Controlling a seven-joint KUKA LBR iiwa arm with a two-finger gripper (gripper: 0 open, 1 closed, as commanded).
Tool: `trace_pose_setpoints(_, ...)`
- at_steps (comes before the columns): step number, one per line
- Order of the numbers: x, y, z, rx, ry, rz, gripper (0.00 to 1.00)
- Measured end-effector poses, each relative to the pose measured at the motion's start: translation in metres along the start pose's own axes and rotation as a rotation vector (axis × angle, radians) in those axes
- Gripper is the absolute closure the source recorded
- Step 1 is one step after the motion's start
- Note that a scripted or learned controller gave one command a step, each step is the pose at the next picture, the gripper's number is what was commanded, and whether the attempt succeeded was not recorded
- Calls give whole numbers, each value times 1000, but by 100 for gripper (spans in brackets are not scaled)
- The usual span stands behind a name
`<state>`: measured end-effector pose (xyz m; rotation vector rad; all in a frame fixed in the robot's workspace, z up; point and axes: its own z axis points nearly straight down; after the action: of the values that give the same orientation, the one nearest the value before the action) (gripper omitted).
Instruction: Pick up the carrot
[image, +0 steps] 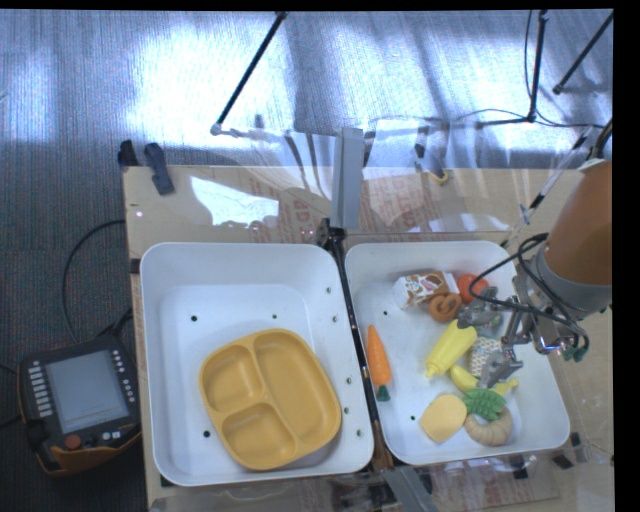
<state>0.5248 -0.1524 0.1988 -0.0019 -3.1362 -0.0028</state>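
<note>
Orange carrot (378, 361) lying flat, right bin's left edge.

white bins (170, 300): smooth plastic, slightly glossy. yellow tray (268, 397): matt plastic. carrot (378, 358): smooth plastic. gripper (505, 345): bare metal.

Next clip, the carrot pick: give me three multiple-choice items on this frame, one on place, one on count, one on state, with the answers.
1. Where does the carrot lie?
A. On the yellow tray
B. In the right bin, near its left wall
C. On the bench outside the bins

2. How many compartments does the yellow tray have?
A. Three
B. Two
C. Five

3. How does the gripper stand to the carrot?
A. It holds the carrot
B. It presses on the carrot
C. It is apart from the carrot, over the cluster of toy food

Answers:
1. B: the carrot rests on the floor of the right bin by the divide.
2. A: ridges split the tray into three wells.
3. C: bare bin floor separates them.
</note>
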Motion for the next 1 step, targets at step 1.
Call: trace_pose_setpoints(1, 9, 54, 44, -2, 3, -49, 0)
